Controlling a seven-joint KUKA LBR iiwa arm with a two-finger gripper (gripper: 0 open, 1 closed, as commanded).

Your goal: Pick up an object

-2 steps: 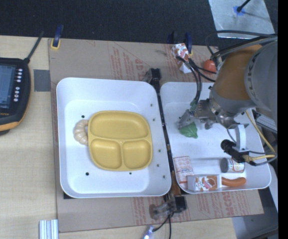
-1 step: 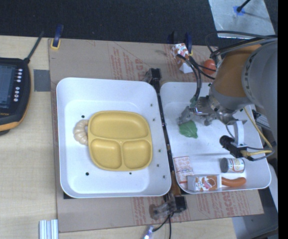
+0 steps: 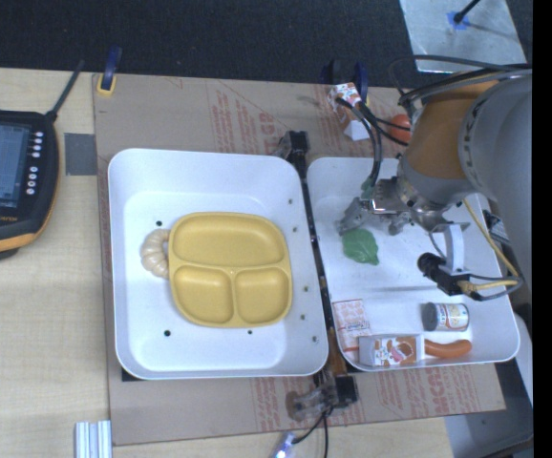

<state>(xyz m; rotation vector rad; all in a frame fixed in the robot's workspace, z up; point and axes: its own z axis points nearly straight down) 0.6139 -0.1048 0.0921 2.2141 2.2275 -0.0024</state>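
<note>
The claw (image 3: pixel 357 216) sits low in the right shallow white bin (image 3: pixel 391 294), close to that bin's left wall, with open white floor below it toward the near edge. Its grey fingers look spread and touch the upper edge of a small crumpled green leaf-shaped piece (image 3: pixel 361 247), which lies flat on the bin floor. The left white bin (image 3: pixel 138 256) holds a yellow three-compartment plastic tray (image 3: pixel 229 267).

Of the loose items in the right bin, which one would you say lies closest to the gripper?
The green object, just below the gripper; the small jar, orange piece and carton sit along the bin's near edge.
</note>
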